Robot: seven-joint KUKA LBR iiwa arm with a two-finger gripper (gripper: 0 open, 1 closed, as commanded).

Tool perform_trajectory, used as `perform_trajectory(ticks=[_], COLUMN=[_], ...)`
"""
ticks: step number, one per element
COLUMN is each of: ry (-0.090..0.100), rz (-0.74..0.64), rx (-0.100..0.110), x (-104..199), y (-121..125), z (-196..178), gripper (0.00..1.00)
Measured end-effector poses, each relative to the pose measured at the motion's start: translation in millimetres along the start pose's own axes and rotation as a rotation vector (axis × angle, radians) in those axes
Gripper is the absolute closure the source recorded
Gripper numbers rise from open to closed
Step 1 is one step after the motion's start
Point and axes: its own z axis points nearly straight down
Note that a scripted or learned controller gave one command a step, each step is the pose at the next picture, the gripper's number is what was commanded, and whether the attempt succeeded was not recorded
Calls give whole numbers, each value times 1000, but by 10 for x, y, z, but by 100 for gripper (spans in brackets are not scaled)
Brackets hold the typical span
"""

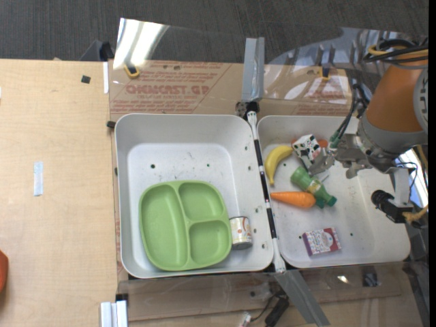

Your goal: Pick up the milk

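Note:
The milk (pixel 304 144) is a small white carton with black cow patches, lying near the back of the right bin (pixel 381 247). My gripper (pixel 323 161) hangs just to the right of and in front of it, right beside the carton. It is also above the top of a green bottle (pixel 311 184). Whether it touches the milk is not clear from this view. The grey arm with its orange band (pixel 398 101) reaches in from the right.
In the right bin a banana (pixel 275 162) lies left of the milk. A carrot (pixel 293 198) and a maroon box (pixel 320 241) lie nearer the front. The left bin (pixel 170 138) holds a green divided plate (pixel 184 225) and a small can (pixel 240 231).

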Motion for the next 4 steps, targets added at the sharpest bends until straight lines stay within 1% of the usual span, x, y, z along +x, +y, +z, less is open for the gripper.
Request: perform_trajectory(ticks=[1,2,3,4], ry=[2,1,1,1], rz=[-201,-198,-194,-195], rx=[0,-1,1,1], x=[132,150,141,142], y=[-837,-835,-838,-838], z=[748,745,667,667], gripper=[0,0,100,0])
